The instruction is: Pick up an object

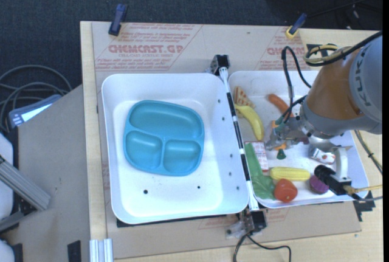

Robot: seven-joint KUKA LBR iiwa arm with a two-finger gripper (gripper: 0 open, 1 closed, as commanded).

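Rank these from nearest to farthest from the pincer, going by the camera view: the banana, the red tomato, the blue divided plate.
Measured from the pincer over the right bin:
1. Banana, just to its left in the same bin.
2. Red tomato, below it at the bin's near edge.
3. Blue divided plate, far left, in the other bin.

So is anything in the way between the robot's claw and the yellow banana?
Nothing visible is. The gripper hangs over the right bin, just right of the banana, with bare white bin floor between them. The red-and-white packet lies below that gap, and the orange carrot above it, both off to the side.
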